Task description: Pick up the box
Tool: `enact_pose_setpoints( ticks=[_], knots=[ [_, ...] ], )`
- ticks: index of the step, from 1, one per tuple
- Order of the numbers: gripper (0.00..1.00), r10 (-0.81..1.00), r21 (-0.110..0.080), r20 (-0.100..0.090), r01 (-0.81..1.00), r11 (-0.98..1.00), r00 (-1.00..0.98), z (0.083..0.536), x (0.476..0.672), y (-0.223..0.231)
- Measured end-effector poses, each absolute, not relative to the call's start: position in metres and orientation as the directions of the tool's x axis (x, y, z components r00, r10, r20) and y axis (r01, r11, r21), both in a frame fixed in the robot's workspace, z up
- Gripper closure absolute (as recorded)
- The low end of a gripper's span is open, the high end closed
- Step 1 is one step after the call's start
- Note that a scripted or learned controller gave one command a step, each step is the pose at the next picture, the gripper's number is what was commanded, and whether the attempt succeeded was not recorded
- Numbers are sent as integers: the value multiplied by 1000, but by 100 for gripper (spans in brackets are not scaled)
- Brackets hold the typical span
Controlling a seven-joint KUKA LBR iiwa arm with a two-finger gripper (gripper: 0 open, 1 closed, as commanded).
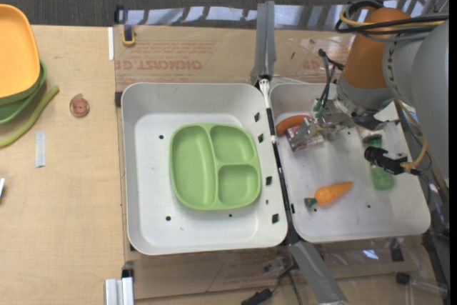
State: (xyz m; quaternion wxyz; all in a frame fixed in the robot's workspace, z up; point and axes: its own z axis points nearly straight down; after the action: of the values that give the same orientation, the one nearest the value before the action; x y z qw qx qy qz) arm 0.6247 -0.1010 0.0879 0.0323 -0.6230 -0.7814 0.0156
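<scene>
The box (303,140), a small silvery and dark red pack, lies in the upper left part of the right bin (357,225). My gripper (321,122) reaches down from the grey arm with the orange band (375,46) and sits right over the box's right end. Whether it touches the box is unclear, since the wrist hides the contact.
A red-orange sausage-like piece (288,123) lies just left of the box by the bin wall. A toy carrot (333,193) and a green item (383,178) lie lower in the right bin. The left bin (143,225) holds a green divided plate (216,166). Orange and green plates (16,61) stack at far left.
</scene>
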Motion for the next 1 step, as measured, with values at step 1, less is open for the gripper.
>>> enact_pose_setpoints(
  ticks=[1],
  knots=[
    [100, 974, -59, 28, 973, 225, -224, 100, 627, -101]
  ],
)
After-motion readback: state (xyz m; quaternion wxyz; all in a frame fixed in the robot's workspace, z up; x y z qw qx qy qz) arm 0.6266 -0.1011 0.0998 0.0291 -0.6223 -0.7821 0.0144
